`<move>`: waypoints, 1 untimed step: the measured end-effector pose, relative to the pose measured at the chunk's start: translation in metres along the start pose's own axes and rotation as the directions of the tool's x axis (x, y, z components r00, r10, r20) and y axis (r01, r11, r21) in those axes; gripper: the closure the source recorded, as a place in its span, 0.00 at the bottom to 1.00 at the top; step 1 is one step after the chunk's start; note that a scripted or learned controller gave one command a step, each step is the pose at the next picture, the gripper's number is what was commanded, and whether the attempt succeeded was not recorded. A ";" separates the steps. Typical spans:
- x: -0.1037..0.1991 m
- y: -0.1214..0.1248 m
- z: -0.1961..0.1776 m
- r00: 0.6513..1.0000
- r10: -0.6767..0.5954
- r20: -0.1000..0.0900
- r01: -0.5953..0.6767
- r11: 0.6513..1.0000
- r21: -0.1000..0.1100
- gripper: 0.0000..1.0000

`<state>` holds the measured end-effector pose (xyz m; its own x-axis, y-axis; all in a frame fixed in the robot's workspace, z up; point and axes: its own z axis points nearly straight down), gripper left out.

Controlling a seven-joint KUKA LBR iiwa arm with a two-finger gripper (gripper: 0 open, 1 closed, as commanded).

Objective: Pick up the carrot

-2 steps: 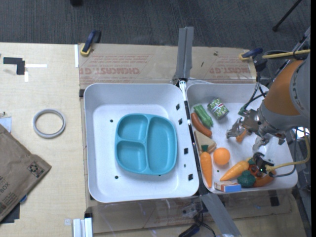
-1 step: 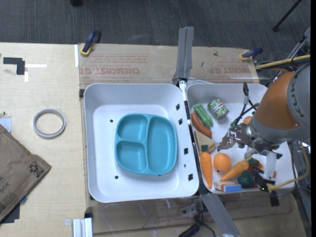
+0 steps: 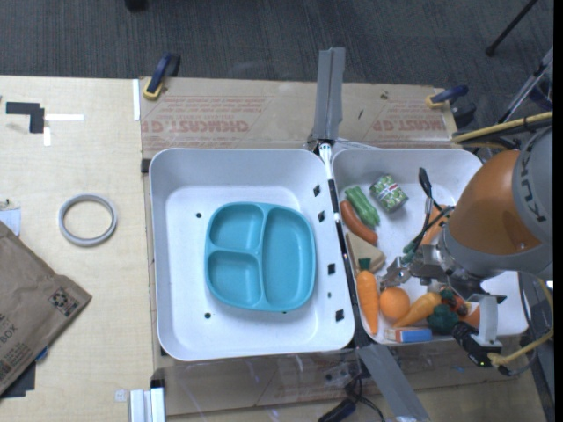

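Reaching the carrot [image 3: 368,301], which lies lengthwise along the right bin's [image 3: 400,156] left wall at its near end, just beside an orange [image 3: 394,304], calls for the gripper [image 3: 398,273] (finger state indeterminate) to descend left, straddling its width.

A: Orange carrot [image 3: 368,301], teal divided plate [image 3: 261,256], both bins [image 3: 167,236] plain white.

B: Yep, plus a green-and-white patterned packet [image 3: 387,192], and the arm [image 3: 497,205] has its orange band.

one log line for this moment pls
task: pick up carrot | long orange carrot: lying in right white bin, ungrasped | gripper: low beside it | blue divided plate: left bin
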<state>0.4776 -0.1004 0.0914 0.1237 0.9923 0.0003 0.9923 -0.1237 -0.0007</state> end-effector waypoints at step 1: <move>0.004 0.002 -0.003 0.960 -0.281 0.008 0.281 0.960 -0.008 0.00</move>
<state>0.4796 -0.0970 0.0939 -0.1600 0.9871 -0.0072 0.9871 0.1600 0.0072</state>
